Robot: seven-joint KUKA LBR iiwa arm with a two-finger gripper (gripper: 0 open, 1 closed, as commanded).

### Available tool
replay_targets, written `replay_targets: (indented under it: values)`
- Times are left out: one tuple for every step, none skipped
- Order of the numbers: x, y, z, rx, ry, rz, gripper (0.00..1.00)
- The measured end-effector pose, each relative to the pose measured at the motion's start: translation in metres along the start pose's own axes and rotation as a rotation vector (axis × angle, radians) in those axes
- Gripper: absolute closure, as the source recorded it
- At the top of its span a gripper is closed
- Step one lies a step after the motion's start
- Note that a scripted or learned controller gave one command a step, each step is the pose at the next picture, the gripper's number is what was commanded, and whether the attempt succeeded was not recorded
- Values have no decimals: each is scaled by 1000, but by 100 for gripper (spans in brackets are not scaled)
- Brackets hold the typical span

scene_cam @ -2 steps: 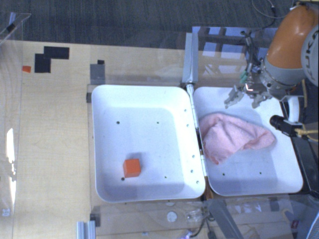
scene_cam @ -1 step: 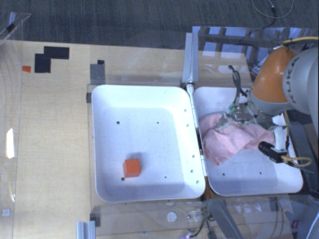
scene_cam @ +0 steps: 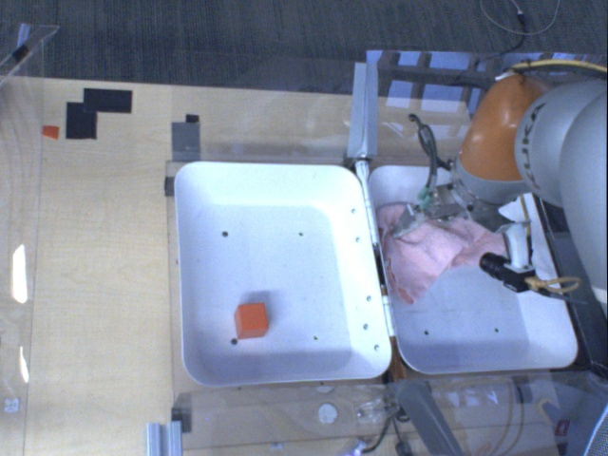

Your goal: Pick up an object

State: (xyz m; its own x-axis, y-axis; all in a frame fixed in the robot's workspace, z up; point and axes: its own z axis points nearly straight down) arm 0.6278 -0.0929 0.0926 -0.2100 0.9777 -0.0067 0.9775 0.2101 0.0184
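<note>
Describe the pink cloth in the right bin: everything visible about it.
The pink cloth is a soft, pale pink fabric, crumpled into loose folds rather than spread flat. It lies in the upper left part of the right bin, its left edge against the wall shared with the left bin. The arm's wrist sits over its upper right part, hiding some of it; whether the gripper grips it cannot be told.

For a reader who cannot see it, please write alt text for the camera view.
A grey arm with an orange band reaches from the right over the right bin, its gripper low above a crumpled pink cloth in that bin. An orange block lies in the left bin, toward its near left corner.
</note>
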Motion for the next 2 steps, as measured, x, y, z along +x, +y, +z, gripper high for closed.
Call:
replay_targets:
  values:
    - [-75, -67, 0, 0, -3, -55, 0]
    - [-27, -53, -1, -3, -1, 35, 0]
